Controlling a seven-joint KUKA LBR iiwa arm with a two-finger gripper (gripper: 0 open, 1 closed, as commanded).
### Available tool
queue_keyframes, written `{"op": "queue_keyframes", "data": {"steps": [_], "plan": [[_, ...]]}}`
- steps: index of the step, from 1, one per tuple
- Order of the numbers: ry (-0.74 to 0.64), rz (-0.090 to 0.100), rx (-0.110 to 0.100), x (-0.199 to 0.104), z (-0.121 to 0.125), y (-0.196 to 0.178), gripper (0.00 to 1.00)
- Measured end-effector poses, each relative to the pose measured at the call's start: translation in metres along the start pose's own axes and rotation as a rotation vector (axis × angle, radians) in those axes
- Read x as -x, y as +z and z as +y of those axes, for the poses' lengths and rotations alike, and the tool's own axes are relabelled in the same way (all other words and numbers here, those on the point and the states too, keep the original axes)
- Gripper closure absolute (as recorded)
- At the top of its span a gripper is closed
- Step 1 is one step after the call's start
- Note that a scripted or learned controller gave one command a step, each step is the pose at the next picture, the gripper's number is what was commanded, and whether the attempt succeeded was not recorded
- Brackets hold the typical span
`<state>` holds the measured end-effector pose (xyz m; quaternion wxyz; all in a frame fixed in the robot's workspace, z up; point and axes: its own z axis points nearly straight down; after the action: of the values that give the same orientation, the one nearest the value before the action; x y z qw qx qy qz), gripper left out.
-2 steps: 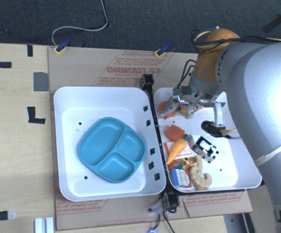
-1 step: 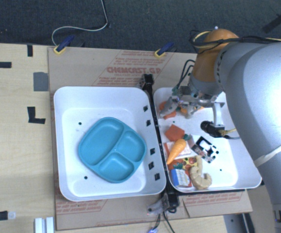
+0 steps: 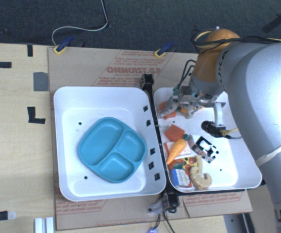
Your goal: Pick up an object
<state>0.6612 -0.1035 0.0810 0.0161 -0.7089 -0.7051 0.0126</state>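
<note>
My gripper [image 3: 183, 105] hangs low over the far left part of the right bin [image 3: 227, 171], under the orange band of the arm. An orange-red piece [image 3: 168, 110] lies right beside it on the left, touching or nearly touching it; I cannot tell whether it is held. Nearer the front lie a red block [image 3: 175, 131], an orange carrot [image 3: 175, 149], a black-and-white piece [image 3: 206, 148], a tan bread-like piece [image 3: 200, 176] and a small colourful box [image 3: 180, 176].
The left bin [image 3: 67, 106] holds a blue divided plate [image 3: 112, 149]. A black divider with clips [image 3: 152, 130] runs between the bins. The grey arm covers the right bin's far right side. A black fitting [image 3: 211, 127] sits by the wrist.
</note>
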Motion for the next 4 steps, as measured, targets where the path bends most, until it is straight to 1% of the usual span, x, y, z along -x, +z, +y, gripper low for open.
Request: {"op": "queue_keyframes", "data": {"steps": [1,2,3,4], "plan": [[0.002,-0.006,0.001,-0.0024,-0.0003,-0.0001,0.00],[0.002,-0.006,0.002,-0.0025,-0.0002,-0.0001,0.00],[0.000,-0.001,0.001,-0.0004,0.0001,0.0001,0.00],[0.002,-0.006,0.002,-0.0033,-0.0002,-0.0001,0.00]]}}
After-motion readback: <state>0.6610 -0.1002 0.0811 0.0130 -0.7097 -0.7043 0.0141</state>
